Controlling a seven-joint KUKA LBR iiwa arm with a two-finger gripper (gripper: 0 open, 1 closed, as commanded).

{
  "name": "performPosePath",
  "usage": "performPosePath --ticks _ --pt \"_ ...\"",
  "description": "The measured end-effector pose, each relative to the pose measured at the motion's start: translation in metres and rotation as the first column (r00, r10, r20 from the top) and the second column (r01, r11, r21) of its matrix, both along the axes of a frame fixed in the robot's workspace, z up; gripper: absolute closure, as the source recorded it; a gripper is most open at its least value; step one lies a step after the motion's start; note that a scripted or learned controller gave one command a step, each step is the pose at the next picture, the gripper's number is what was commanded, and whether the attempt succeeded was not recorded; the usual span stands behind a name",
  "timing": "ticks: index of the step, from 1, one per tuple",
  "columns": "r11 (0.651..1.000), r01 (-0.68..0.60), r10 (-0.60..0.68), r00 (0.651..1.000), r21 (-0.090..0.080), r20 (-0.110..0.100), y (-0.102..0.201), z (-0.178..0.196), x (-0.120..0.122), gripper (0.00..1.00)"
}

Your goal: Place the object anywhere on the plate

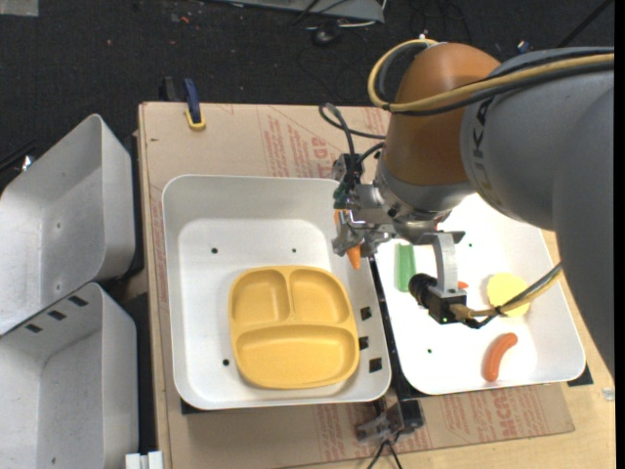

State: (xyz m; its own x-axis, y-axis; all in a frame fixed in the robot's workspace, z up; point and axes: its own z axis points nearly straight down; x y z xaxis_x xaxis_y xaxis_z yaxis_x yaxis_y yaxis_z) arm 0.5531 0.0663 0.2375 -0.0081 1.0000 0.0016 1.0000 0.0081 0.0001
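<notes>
A yellow divided plate (pixel 293 340) lies in the front half of the left bin (pixel 195 252). My gripper (pixel 395 250) hangs under the grey arm's wrist, over the divide between the two bins, just behind and to the right of the plate. A small orange piece (pixel 354 256) shows at the gripper's left side, above the left bin's right wall; whether it is held is unclear. A green block (pixel 403 267) lies in the right bin directly below the gripper. The arm hides the back of the right bin.
In the right bin (pixel 547 369) lie a yellow round item (pixel 510 291) and a red sausage-shaped item (pixel 499 357) near the front right. Two grey-white trays (pixel 59 223) stand off the bench to the left. Cables hang around the wrist.
</notes>
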Motion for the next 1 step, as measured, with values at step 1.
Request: performPosePath --ticks 1 --pt "1.000 0.001 -0.001 1.000 -0.001 -0.003 0.0376 0.0028 -0.0195 1.00"
